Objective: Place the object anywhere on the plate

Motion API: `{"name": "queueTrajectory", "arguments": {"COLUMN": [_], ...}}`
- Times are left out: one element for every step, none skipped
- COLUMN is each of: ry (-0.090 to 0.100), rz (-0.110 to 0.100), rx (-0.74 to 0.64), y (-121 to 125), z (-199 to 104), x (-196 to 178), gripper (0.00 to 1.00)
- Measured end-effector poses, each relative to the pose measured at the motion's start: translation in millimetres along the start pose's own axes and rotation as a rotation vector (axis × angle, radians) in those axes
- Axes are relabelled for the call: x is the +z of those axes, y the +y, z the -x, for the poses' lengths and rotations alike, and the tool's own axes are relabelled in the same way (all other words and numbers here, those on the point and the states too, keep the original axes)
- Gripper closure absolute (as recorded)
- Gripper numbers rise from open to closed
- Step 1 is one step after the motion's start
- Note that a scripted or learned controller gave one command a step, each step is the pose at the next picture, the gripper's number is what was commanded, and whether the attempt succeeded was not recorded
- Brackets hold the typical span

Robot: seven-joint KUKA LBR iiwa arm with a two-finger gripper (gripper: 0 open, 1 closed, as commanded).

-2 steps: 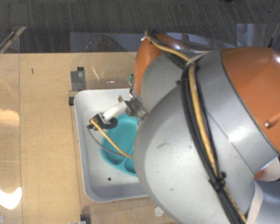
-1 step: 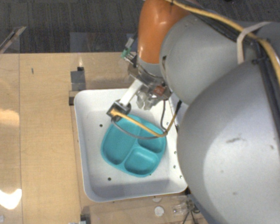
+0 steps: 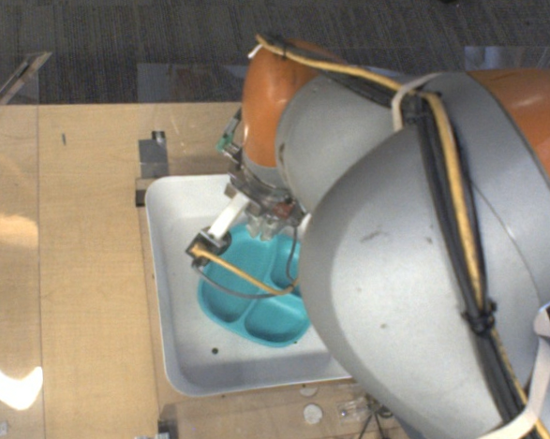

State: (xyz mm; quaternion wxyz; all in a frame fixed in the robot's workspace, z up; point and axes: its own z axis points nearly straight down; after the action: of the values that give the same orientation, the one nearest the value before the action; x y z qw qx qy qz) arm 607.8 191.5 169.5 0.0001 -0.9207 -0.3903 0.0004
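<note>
Where the grey arm (image 3: 419, 269) bulks nearest the camera, it hides much of the shallow white bin (image 3: 172, 296). Farther in, a turquoise divided plastic plate (image 3: 252, 295) lies in that bin. Above the plate hangs the gripper (image 3: 257, 226); the object cannot be made out.

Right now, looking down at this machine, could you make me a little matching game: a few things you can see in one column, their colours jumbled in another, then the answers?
Things:
1. divided plate
2. bin
3. band above the arm's wrist
4. bench

Colours:
A. orange
B. pale wood
C. turquoise
D. white

Pairs: 1-C, 2-D, 3-A, 4-B.

The plate lies inside the bin, partly hidden by the grey arm, whose gripper hangs over the plate's far edge.
</note>
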Motion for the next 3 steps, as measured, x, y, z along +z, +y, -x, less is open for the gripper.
{"name": "queueTrajectory", "arguments": {"ry": [0.002,0.007,0.001], "rz": [0.001,0.002,0.000], "rx": [-0.022,0.283,0.352], "y": [-39,14,-17], "z": [-21,-21,31], "x": [-14,-69,5], "gripper": [1.00,1.00,1.00]}}
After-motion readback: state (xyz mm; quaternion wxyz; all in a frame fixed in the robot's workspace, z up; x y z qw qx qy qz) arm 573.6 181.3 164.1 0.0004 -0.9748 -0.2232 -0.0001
